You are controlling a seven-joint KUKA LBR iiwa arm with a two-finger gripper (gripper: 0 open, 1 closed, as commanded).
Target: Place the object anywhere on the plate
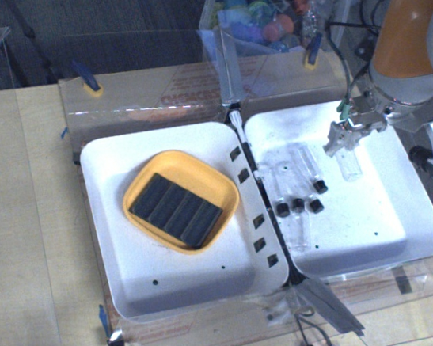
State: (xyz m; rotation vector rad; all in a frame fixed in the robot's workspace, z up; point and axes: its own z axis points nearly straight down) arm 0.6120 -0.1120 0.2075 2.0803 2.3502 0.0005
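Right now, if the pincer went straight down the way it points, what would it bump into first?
Probably the clear plastic object or the bare floor of the right bin. The pincer hangs over that bin, pointing down, but depth is hard to judge.

The arm (pixel 408 29) is running off the right edge, so most of its body is being cut away. At the gripper (pixel 346 146), the fingers are blurring into the white bin (pixel 413 204) beneath, their spread too unclear to tell. Below-left of the jaws, clear objects (pixel 294 167) are showing too faintly to identify.
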